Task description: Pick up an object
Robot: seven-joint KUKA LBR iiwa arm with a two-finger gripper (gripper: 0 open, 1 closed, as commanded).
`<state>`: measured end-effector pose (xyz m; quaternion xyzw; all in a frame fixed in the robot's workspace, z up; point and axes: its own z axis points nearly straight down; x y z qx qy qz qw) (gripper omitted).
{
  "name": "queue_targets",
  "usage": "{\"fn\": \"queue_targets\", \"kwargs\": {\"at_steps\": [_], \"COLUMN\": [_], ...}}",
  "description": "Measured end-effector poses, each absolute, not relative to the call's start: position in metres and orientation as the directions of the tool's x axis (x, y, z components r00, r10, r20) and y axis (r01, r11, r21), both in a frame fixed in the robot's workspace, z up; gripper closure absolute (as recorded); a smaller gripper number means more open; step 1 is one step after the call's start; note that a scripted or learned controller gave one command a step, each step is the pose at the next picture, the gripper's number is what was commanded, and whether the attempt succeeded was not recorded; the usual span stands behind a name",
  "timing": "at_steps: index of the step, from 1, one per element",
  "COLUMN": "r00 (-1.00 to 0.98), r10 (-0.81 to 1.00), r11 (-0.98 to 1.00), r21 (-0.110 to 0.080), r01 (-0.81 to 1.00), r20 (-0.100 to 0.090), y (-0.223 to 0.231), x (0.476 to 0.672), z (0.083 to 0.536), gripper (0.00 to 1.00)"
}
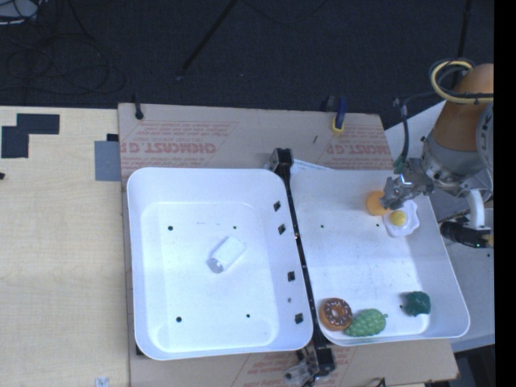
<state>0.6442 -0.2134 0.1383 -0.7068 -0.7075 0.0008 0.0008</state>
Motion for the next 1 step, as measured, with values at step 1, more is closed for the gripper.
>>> {"fn": "queue_targets", "kwargs": {"at_steps": [1], "r00": [0.000], "r10": [1.000], "r11": [0.000], "r21": [-0.001], "r01": [1.000], "r20": [-0.001], "y": [-0.2137], "x": [0.6437], "z": [0.1416], "gripper": [0.00]}}
